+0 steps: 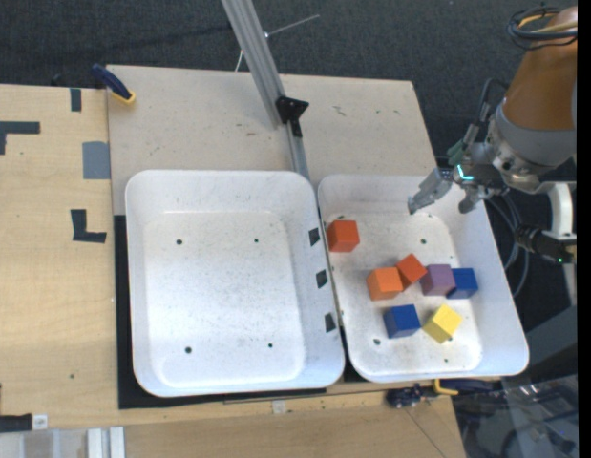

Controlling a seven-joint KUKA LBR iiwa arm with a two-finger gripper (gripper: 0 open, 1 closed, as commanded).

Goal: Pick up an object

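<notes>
blocks are what i'm after, and from my camera view they all sit in the right bin. an orange block lies alone toward that bin's left side, near the divider. further down i see a tight cluster: a second orange block touching a darker orange-red block, then a purple block beside it, and a blue block just to the right of the purple one. below them a second blue block sits near a yellow block, which is tilted on the bin floor.

the gripper hangs over the upper right part of the right bin, well apart from the cluster. i can make out two fingers standing apart, with nothing between them. the arm comes in from the right, its orange band above the grey wrist.

the left bin lies beside the right one. a grey metal bar runs down from the top toward the gap between the bins.
</notes>
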